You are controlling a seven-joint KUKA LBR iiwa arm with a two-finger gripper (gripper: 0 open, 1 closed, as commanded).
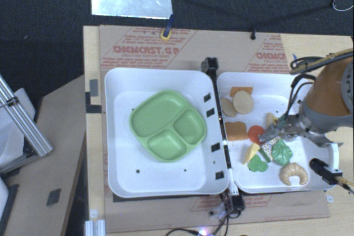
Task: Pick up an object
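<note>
Two shallow white bins side by side on the bench. In the left bin (119,119) — a green divided plate (167,125), lying flat near the middle, turned at an angle, three compartments up.

In the right bin (276,94) — a cluster of small toy foods. Near the top left corner a tan square slice (241,90) with a pale round disc (243,102) partly over it, and a small brown piece (228,107) just beside the disc. Lower, a brown toast-like piece (236,130), touching a red round item (255,133). Below these a yellow wedge (252,151), a small green leafy piece (257,164) and a larger green leafy piece (282,152). Near the bottom edge a croissant (293,173), apart from the leafy pieces by a small gap.

Grey arm with orange band (326,88) reaching in from the right, wrist low over the right bin. Gripper (270,135) pointing left, its tip just beside the red round item and above the larger green leafy piece. Whether open or closed — cannot tell, tip too small and blurred. Nothing seen clearly held.
</note>
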